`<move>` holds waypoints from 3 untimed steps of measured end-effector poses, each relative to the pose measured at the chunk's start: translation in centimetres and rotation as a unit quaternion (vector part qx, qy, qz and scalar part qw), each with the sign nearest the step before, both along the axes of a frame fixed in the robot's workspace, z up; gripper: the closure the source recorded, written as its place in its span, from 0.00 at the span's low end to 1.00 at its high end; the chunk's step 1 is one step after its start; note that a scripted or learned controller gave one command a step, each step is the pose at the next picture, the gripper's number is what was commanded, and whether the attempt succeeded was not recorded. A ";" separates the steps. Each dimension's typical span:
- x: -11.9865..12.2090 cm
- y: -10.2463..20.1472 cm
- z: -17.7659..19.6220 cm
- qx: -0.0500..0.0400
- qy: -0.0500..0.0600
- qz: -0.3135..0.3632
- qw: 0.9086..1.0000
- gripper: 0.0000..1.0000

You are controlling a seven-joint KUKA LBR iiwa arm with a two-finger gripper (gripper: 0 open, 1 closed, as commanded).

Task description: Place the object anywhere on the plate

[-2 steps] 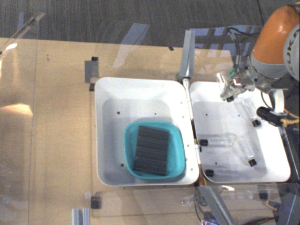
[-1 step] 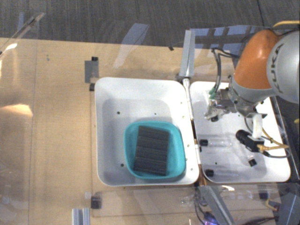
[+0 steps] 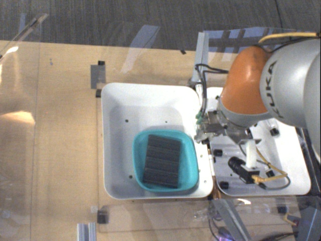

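Dark grey ribbed block (image 3: 162, 160) lying flat on the teal plate (image 3: 189, 154), long side running up and down the view at a slight tilt, well inside the rim on every side. Plate square with rounded corners, set on the floor of the left-hand bin (image 3: 116, 104), toward that bin's near corner beside the dividing wall. Rest of that bin's white floor bare around the plate. Gripper (image 3: 216, 130) well apart from block and plate, hanging over the right-hand bin (image 3: 297, 177) just past the wall shared by the two bins, nothing seen in its grasp. Mostly hidden under the wrist, so open or closed: cannot tell. Grey arm (image 3: 291, 79) with its orange band (image 3: 246, 82) reaching in from the right, above the right-hand bin. Both bins side by side on the pale wooden bench (image 3: 50, 144).
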State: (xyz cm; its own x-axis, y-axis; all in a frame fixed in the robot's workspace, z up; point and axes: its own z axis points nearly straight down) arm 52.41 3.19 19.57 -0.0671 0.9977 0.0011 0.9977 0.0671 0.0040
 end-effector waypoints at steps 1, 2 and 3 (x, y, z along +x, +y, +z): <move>0.0 0.0 0.0 0.000 0.000 -0.001 1.000 0.00; -1.7 -6.3 10.1 0.000 -0.003 -0.077 0.997 0.00; -1.5 -6.2 11.2 -0.001 -0.006 -0.073 0.997 1.00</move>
State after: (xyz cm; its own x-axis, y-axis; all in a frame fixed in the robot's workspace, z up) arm 50.94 -3.01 30.77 0.0784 0.9969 -0.0002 0.9968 -0.0784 0.0169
